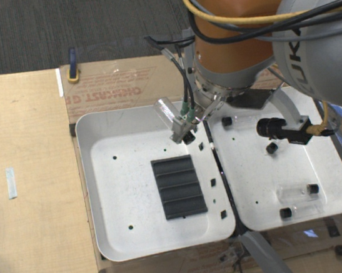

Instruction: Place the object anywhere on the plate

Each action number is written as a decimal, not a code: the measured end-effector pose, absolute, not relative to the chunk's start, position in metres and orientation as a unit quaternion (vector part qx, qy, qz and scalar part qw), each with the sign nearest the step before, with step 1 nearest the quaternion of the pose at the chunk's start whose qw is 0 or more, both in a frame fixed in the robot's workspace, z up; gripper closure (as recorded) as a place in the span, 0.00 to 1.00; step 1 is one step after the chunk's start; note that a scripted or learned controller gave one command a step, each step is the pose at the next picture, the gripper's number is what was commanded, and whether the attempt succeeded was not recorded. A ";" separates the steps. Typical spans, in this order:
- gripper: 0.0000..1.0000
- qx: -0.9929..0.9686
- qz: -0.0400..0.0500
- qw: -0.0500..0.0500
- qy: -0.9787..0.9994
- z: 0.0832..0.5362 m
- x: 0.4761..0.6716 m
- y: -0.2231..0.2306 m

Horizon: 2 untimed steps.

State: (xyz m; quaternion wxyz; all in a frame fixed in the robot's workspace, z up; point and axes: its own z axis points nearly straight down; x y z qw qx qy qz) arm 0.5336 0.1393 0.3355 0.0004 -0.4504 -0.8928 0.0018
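**A:** Big picture first: the grey arm with the orange band [237, 22] leans in from the right over the two shallow white bins [109, 236], and its wrist hangs above the divider between them. Why there?

**B:** My read is that it's lining up on the black ribbed rectangular slab [179, 186]. I take that for the plate. It lies flat in the middle of the left bin, its long side running away from the camera, so it's an easy target from above.

**A:** And the hand [184, 132]?

**B:** It's angled down-left, just beyond the slab's far right corner and apart from it. Whether it's spread or pressed together, I cannot tell.

**A:** The object itself?

**B:** It's hard to pin down. A small dark bit [187, 138] sits at the hand's tip, and I cannot tell whether it's cargo or part of the hand. A clear plastic piece [296, 194] lies low in the right bin, well apart from the slab.
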 end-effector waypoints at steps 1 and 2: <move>1.00 -0.359 0.001 0.000 -0.933 0.265 0.563 0.179; 1.00 -0.275 0.001 0.000 -0.961 0.222 0.605 0.206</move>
